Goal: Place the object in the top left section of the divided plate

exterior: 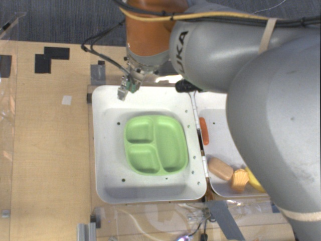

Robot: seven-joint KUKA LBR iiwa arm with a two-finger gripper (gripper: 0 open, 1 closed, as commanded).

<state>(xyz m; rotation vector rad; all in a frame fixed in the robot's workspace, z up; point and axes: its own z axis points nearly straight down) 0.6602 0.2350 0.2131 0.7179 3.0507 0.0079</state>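
The big grey arm [241, 59] has "KUKA" written on it. The green divided plate [156, 144] sits in the left bin [108, 134], mid-frame. The gripper [128, 88] hangs above-left of it; I cannot tell its state.

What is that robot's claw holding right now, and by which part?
It cannot be told. The gripper hangs over the upper left corner of the left bin, above the green divided plate, too small and blurred to judge.

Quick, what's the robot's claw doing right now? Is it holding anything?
Claw: it hangs over the top left corner of the left white bin, above the green divided plate. Too small and blurry to tell whether it holds anything.
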